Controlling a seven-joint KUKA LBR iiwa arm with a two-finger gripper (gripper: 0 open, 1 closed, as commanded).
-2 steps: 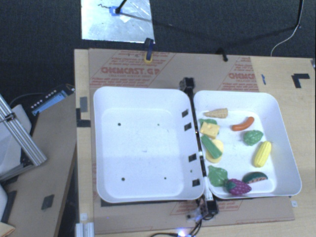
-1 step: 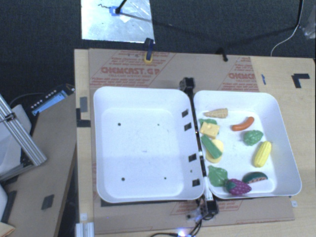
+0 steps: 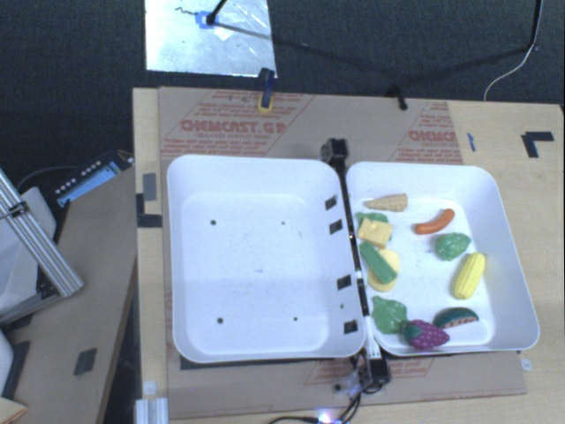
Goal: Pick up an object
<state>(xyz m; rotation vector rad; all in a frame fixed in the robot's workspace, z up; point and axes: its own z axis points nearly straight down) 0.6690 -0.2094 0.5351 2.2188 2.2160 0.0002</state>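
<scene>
The right bin [image 3: 494,203] holds several toy foods. A pale corn piece [image 3: 387,202] lies near its back left. An orange-red sausage [image 3: 433,222] lies to the right of it. A yellow cheese block [image 3: 375,231] and a green-and-yellow piece [image 3: 380,267] sit by the left wall. A green broccoli [image 3: 452,246] and a yellow corn cob [image 3: 469,275] rest towards the right. At the front lie a green leafy piece [image 3: 387,312], purple grapes [image 3: 425,334] and a watermelon slice [image 3: 455,318].
The left bin [image 3: 256,263] sits beside the right one, joined by black clips [image 3: 334,228]. Both rest on a cardboard sheet [image 3: 238,122] over the bench. A metal frame [image 3: 35,246] and a dark device [image 3: 88,177] stand at the left.
</scene>
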